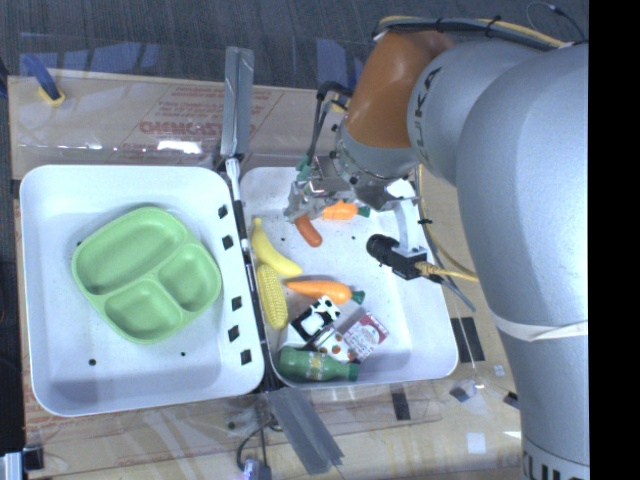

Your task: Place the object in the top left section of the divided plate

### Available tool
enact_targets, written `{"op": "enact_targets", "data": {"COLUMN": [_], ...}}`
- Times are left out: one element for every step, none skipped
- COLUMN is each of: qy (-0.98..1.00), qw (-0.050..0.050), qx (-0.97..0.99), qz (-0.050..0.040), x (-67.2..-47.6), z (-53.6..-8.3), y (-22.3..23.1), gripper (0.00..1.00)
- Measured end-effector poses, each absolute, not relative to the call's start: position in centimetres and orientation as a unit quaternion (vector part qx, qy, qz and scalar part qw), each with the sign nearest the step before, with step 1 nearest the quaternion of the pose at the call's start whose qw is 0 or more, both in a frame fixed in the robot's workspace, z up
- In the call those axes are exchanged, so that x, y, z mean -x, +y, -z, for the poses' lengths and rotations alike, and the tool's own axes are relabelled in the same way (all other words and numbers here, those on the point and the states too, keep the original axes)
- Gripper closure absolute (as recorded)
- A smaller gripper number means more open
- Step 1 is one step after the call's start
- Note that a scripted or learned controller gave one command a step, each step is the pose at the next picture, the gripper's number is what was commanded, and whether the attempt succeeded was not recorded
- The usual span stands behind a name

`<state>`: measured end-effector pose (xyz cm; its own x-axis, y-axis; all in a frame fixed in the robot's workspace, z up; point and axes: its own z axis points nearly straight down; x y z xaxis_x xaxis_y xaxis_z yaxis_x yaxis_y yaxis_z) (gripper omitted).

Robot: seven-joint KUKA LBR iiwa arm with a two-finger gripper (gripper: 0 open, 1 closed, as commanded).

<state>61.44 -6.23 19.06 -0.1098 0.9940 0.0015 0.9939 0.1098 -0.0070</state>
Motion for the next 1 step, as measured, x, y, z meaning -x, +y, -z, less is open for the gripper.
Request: {"op": "enact_targets", "data": {"qy": [-0.71], "qw": [0.004], "qx": [0.704], "qz": [-0.0034], "x": [-60.99], "z": [-18.94], "y": [0.1], "gripper": [1.0]}}
